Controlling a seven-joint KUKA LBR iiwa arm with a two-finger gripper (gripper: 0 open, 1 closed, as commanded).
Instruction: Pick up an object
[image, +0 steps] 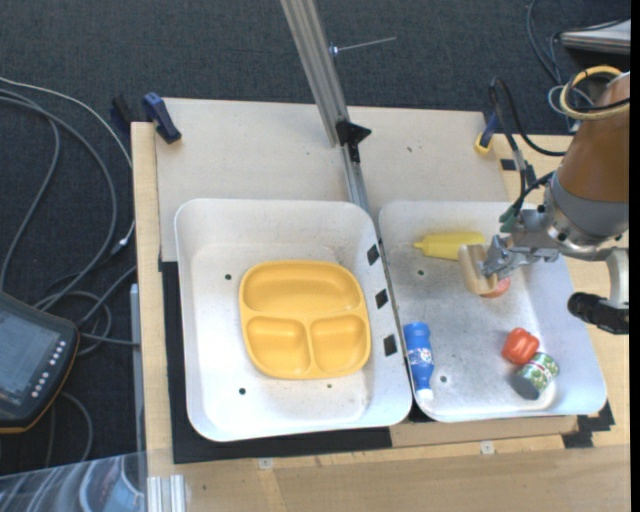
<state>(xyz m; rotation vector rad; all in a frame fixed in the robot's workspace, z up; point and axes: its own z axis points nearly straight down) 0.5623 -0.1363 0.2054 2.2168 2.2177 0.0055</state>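
My gripper hangs low over the upper part of the right bin, reaching in from the right. Directly under and left of it lies a tan object with a pinkish-red end, partly covered by the gripper. A yellow mustard bottle lies just left of it. A blue bottle rests along the bin's left wall. Near the bin's front right corner sit a red pepper-like object and a green and white can.
The left bin holds a yellow divided plate. A metal pole rises from the bench behind the divider between the bins. Cables trail at the right edge behind the arm.
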